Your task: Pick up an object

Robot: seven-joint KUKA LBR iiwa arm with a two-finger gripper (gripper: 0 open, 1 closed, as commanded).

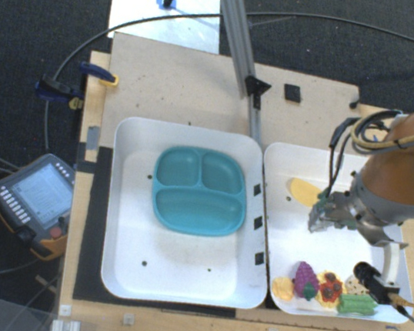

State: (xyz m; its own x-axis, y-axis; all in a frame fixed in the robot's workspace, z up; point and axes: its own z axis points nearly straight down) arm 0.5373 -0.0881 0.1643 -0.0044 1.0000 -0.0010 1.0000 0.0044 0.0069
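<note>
My gripper [322, 217] hangs over the right bin [278, 234], at the end of the grey and orange arm coming in from the right. Just up and left of it lies a yellow banana-like piece [303, 190], close to the fingers. Along the bin's front edge sit several toy foods: a small yellow piece [282, 289], a purple grape bunch [304, 278], a red and yellow piece [328, 288] and a green piece [357, 304]. From this slant the fingers' state is hidden.
A teal divided plate [199, 191] lies in the left bin [130, 211]. A slanted metal pole [241, 45] crosses the bench behind the bins. A teach pendant [34, 200] and cables lie on the floor at left.
</note>
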